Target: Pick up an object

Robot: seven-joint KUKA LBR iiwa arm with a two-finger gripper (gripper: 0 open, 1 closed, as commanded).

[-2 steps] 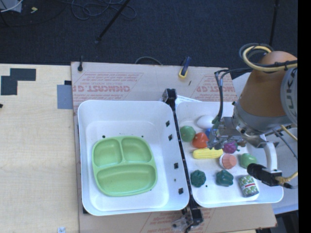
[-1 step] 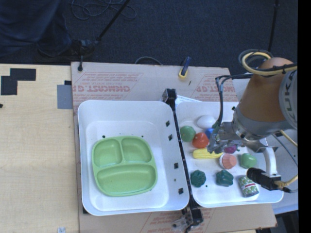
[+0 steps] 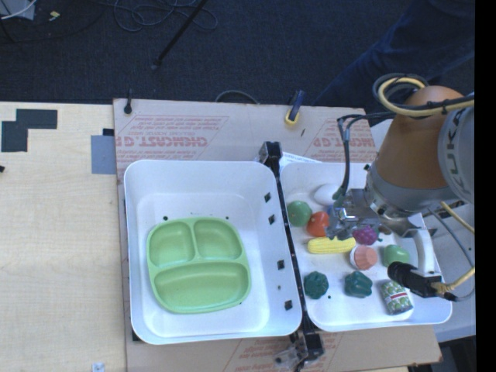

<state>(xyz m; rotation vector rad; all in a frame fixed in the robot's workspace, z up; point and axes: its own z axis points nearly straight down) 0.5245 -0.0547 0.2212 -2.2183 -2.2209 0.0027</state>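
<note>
Gripper [image 3: 345, 222] low over right bin [image 3: 442, 316], in among the toy food at the middle of the pile. Open or clenched: cannot tell, wrist body and blur in the way. Nothing visibly held.

No set target, so going by what sits closest:
- corn cob [image 3: 331, 246]: just toward the view's bottom from the gripper, maybe touching it, hard to call. Long axis left-right in the view, lying flat on the bin floor. Best closed on across the short side.
- red-orange ball [image 3: 318, 223]: just left of the gripper, touching or nearly so.
- purple piece [image 3: 366, 235]: just right of the gripper, partly tucked under the wrist.

Probable pick: corn cob or ball. Crowded there, so risk of nudging a neighbour instead of gripping.

Count, right bin: 1 corn cob, 1 red-orange ball, 1 purple piece, 1 light green ball [image 3: 299, 211] beside the red one, 1 pink round piece [image 3: 363, 258], 1 green piece [image 3: 395, 254] by the arm, 2 dark green lumps [image 3: 315, 284] near the front wall, 1 small can [image 3: 395, 297] at front right.

Left bin [image 3: 139, 208]: 1 green divided plate [image 3: 198, 264], three compartments, well apart from the gripper.

One arm only, so no choice of side.
</note>
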